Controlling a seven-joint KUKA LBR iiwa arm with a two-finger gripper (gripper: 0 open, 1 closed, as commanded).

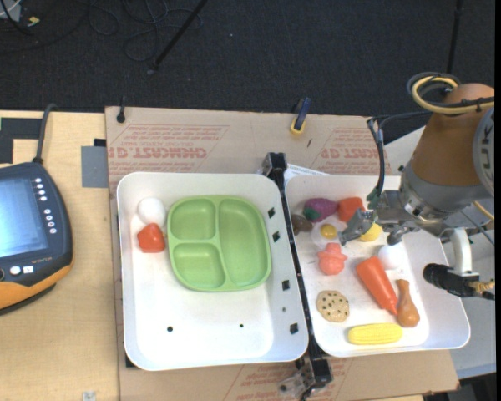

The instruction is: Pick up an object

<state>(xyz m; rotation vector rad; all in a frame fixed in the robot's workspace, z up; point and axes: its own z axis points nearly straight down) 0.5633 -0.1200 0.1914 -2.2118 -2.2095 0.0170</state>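
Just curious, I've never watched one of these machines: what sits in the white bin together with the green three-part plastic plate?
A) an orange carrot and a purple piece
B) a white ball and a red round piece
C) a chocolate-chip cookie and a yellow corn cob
B: the white ball and the red round piece lie just left of the green three-part plastic plate in the left white bin.

Arm (451, 140) comes in from right edge of frame, upper right area, orange band visible above the wrist, grey body below it. Wrist angled down and toward frame left. Gripper (356, 226) sits right of center, mid-height, low and pointing left. Fingers small and dark, too unclear to tell their spacing.
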